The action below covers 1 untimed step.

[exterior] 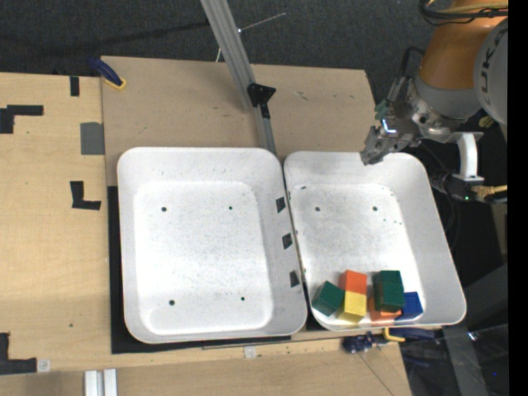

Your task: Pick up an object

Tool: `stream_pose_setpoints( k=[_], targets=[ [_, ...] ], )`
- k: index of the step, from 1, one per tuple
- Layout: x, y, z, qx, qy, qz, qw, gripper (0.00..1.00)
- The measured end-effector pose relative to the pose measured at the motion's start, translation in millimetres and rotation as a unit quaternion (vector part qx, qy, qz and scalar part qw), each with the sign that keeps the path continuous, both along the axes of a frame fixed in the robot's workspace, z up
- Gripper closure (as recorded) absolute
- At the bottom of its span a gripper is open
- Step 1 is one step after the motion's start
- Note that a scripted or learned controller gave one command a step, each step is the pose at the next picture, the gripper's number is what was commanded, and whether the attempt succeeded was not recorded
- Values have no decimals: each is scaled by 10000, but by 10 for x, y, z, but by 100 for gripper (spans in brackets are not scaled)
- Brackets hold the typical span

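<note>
A tight cluster of small blocks lies at the near edge of the right white bin (412, 190): a dark green block (329, 297), an orange block (355, 281) touching a yellow block (354, 305), a second green block (388, 288) and a blue block (411, 304).

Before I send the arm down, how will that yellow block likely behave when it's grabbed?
The yellow block looks like a small rigid cube with flat faces, so it should probably hold its shape and not roll. It sits packed against the orange block and green block, so fingers may nudge those neighbours. It likely weighs little.
</note>
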<state>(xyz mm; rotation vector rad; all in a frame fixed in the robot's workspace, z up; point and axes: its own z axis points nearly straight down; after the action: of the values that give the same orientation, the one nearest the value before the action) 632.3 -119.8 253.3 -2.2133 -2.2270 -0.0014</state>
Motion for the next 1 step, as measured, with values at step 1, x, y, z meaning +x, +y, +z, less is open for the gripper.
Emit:
stream_pose_setpoints(
  k=[1],
  targets=[
    [-194,440,-115,-5,9,-6,10000,100]
  ],
)
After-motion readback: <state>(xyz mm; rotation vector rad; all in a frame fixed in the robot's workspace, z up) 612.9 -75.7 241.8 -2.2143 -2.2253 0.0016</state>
